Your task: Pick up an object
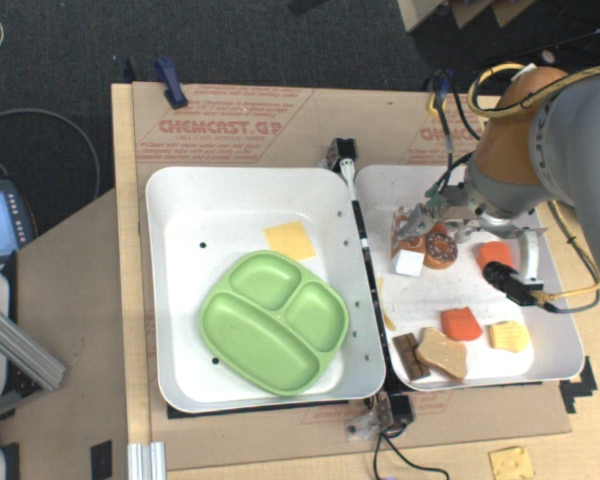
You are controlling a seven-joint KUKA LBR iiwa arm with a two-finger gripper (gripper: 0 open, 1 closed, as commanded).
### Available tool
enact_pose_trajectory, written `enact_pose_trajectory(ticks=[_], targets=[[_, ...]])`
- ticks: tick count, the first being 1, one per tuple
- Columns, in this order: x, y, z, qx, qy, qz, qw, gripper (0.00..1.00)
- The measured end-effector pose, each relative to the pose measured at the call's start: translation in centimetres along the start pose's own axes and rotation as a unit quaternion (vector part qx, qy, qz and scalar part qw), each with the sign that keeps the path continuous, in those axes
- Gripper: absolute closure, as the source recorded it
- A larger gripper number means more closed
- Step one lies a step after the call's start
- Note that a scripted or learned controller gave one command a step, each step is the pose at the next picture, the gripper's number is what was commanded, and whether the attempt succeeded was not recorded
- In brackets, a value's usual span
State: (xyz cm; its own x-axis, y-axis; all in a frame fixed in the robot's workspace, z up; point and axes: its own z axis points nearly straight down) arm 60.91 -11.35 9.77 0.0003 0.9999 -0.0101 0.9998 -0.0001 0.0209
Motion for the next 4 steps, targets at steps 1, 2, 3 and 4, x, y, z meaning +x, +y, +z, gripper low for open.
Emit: enact_pose_trajectory(ticks=[1,2,3,4], targets=[[1.3,4.1,0.0,0.003,0.001,-0.001,1.0,0.0],[1.0,3.0,0.1,0.003,0.001,-0.001,1.0,0.0],[0.6,6.4,0.1,0.004,0.003,-0.001,1.0,0.0],[-3.7,-0.4,0.0,-0.005,0.005,0.002,1.0,0.0]])
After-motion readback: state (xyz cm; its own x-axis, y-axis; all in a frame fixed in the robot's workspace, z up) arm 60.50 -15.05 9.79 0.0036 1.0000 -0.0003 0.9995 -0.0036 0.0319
